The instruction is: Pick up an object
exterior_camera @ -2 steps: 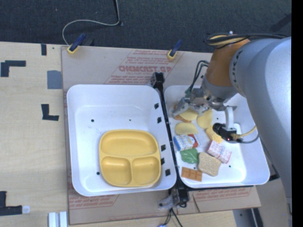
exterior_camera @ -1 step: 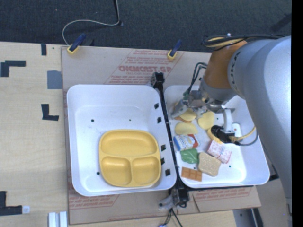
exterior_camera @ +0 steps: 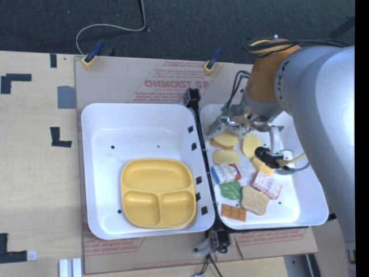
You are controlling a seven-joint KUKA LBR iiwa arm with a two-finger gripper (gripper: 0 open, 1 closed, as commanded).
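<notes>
The nearest candidate I have is the tan, bun-shaped toy food piece (exterior_camera: 226,140), lying at the far end of the right bin (exterior_camera: 305,203), right under the claw (exterior_camera: 230,122). I judge it to be a light, rigid plastic thing with a smooth, rounded top, so it could slip out; I'd take it across its narrow width, low on the sides. From the claw it sits just below and a touch toward the near side. Whether the claw is wide or narrow I cannot tell, as the metal parts at the wrist blur together from this angle.

Just beyond the bun on the near side lies a pale yellow slice (exterior_camera: 226,155), and to the arm's side of it a round yellow piece (exterior_camera: 251,145). Further nearward from the claw are a red-and-white packet (exterior_camera: 225,172), a green piece (exterior_camera: 230,190), a cracker-like square (exterior_camera: 254,200) and a brown waffle tile (exterior_camera: 233,213). The left bin (exterior_camera: 98,126), well apart across the divider, holds a yellow divided tray (exterior_camera: 158,192).
</notes>
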